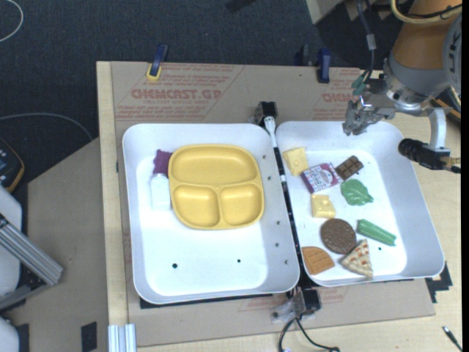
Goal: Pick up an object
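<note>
The left bin [139, 218] is shallow, white and smooth, with rounded corners. A yellow plastic tray [216, 185] with three moulded compartments lies in its upper half. A purple item [161, 160] and a small white block [160, 191] sit just beside the tray's left edge, close to the bin wall. The lower half of this bin is bare floor.

The right bin [410, 189] holds toy food pieces clustered left of centre: a pale yellow wedge [296, 160], a maroon wrapped packet [320, 177], a dark brown ridged bar [349, 167], a small yellow block [323, 206], a green leafy piece [356, 192], a round brown cookie [338, 235], a long green pod [377, 232], an orange waffled biscuit [317, 259] and a pizza slice [358, 259]. The biscuit and slice lie near the front wall. The bin's right strip and upper right corner are bare.

The gripper [357, 123] hangs over the far rim of the right bin, apart from every piece. No piece sits between its fingers; how far apart they stand cannot be made out.
</note>
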